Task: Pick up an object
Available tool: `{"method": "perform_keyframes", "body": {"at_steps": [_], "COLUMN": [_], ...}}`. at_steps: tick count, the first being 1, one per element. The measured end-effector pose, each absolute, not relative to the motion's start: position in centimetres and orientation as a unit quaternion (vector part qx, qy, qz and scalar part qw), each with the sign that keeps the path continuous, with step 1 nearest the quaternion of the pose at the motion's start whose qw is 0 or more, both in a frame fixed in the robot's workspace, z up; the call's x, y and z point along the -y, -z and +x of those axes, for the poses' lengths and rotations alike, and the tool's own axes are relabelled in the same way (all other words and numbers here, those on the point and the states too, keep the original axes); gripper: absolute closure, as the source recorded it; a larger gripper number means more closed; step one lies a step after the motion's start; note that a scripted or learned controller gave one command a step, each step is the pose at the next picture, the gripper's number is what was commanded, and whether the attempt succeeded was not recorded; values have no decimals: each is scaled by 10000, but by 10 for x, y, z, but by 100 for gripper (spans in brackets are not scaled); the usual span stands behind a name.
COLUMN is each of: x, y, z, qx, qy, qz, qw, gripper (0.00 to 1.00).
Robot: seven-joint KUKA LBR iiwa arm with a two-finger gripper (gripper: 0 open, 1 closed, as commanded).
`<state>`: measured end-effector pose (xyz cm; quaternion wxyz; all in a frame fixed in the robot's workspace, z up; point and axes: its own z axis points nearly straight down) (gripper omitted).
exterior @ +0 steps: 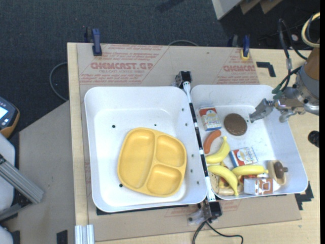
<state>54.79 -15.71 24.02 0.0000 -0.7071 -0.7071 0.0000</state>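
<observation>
- Over the upper right part of the right bin hangs the gripper, reaching in from the right on the grey arm.
- Its fingertips sit above bare bin floor, just right of the brown round disc, apart from it as far as the view shows.
- Whether the fingers stand wide or narrow cannot be told; they are small and seen from the side, and nothing shows between them.
- Left of the disc lies a small carton with a red and white face.
- Below these, a reddish sausage-like piece lies beside a yellow banana.
- A second banana and a third banana lie lower down, crowded against a blue and white packet, a red and white box and a brown and cream toy.
- The left bin holds a yellow divided plate with three compartments, lying flat.
- Both bins rest on a wooden board printed with red lettering, held by a blue clamp at its far edge.
</observation>
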Motion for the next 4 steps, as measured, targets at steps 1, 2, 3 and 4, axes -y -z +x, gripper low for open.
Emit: {"method": "perform_keyframes", "body": {"at_steps": [1,2,3,4], "x": [85,93,94,91], "y": [-158,-91,-91,-85], "z": [585,562,548,629], "qx": [7099,7058,7063,7086], "qy": [-9,25,66,24], "qz": [-7043,-7084,-7078,-7056], "qw": [41,4,-72,-40], "gripper": [0,0,0,0]}}
